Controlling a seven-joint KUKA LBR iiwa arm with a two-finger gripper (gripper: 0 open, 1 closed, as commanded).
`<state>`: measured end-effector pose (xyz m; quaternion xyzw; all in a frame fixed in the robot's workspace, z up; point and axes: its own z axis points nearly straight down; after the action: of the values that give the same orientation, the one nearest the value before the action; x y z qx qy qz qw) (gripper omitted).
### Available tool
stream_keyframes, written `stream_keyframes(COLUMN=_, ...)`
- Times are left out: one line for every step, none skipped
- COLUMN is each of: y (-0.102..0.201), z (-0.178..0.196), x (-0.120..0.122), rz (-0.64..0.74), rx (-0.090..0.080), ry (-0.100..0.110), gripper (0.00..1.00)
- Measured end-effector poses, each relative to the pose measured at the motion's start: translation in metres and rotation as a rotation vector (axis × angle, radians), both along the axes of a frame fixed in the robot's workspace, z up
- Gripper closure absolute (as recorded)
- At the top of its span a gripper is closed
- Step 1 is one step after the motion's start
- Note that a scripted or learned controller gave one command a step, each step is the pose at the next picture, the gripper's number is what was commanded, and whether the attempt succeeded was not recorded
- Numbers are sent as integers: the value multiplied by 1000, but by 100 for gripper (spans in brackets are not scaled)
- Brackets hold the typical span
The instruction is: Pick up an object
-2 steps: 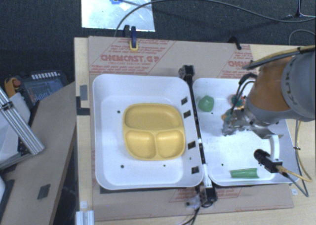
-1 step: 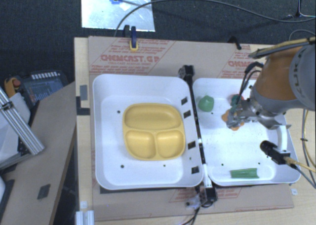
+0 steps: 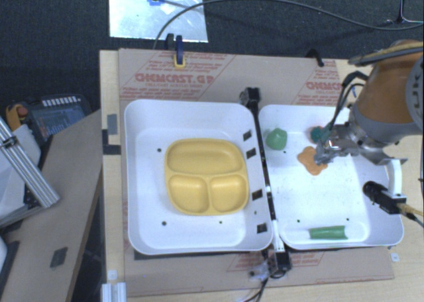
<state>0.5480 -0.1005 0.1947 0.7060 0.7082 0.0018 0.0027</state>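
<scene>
In the right bin [image 3: 344,208] lie a flat orange piece [image 3: 311,160], a round green object [image 3: 276,138] near the bin's left wall, a small teal object [image 3: 318,134] and a long green bar [image 3: 327,232] near the front. My gripper [image 3: 324,153] reaches in from the right and sits low over the orange piece's right edge, just below the teal object. Its fingertips are too small and dark to read.
The left bin [image 3: 142,161] holds a yellow three-compartment tray [image 3: 205,176]. A black divider with clips [image 3: 258,168] runs between the bins. A black fitting [image 3: 379,196] sits at the right bin's right wall.
</scene>
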Motion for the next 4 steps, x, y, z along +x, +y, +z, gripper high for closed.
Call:
stream_keyframes(y=0, z=54, x=2, rz=1, rx=0, ry=-2, gripper=100)
stream_keyframes(y=51, z=39, x=17, rz=6, rx=3, ry=4, gripper=100)
stream_keyframes(y=93, z=33, x=36, rz=6, rx=2, ry=4, gripper=100)
stream_keyframes(y=152, z=24, x=49, rz=7, rx=3, ry=4, gripper=100)
